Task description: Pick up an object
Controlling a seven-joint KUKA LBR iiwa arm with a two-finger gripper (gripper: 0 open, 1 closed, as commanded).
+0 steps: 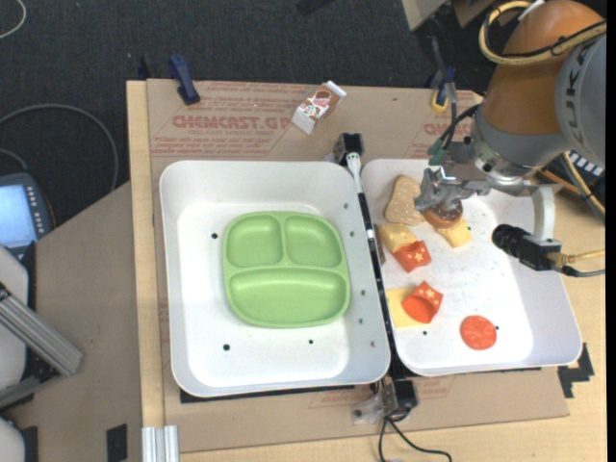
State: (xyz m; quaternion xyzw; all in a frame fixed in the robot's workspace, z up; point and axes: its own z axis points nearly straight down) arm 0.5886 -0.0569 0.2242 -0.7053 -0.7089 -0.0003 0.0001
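Cardboard covers the desk [241,123] under two white bins. Over the right bin [539,340], the tool [441,198] hangs directly above a brown-and-yellow food piece [450,225], with toast [404,200] just left; its opening I cannot tell.
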